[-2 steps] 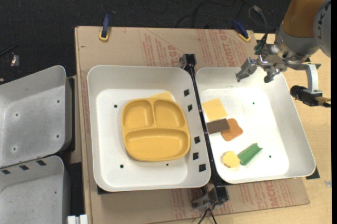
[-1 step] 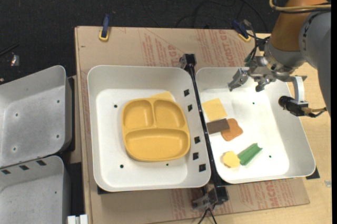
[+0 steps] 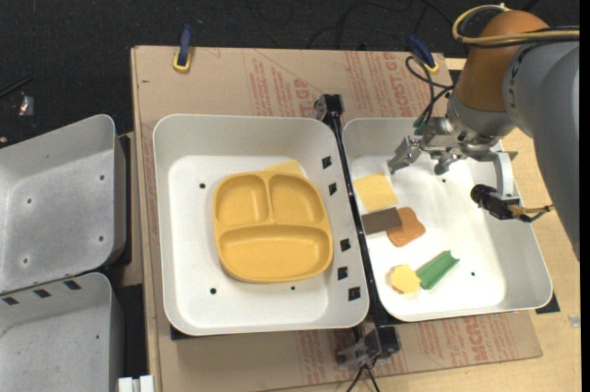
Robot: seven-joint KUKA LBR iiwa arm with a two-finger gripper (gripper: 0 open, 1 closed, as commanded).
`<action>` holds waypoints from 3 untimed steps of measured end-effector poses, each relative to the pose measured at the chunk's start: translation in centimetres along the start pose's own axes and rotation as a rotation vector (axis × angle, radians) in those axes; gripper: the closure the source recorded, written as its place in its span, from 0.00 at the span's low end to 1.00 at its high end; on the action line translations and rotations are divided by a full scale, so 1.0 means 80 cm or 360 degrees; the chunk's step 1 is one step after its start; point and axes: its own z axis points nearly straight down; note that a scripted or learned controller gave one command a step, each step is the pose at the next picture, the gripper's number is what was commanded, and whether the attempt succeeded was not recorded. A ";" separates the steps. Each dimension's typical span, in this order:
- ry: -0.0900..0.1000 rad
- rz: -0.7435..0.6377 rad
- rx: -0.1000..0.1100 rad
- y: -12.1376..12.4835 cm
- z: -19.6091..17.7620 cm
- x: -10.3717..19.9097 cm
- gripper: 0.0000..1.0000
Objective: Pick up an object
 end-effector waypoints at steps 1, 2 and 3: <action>-0.0001 -0.0001 -0.0008 0.002 -0.017 0.000 1.00; -0.0002 -0.0003 -0.0015 0.002 -0.097 0.005 1.00; -0.0002 -0.0004 -0.0013 0.003 -0.164 0.005 1.00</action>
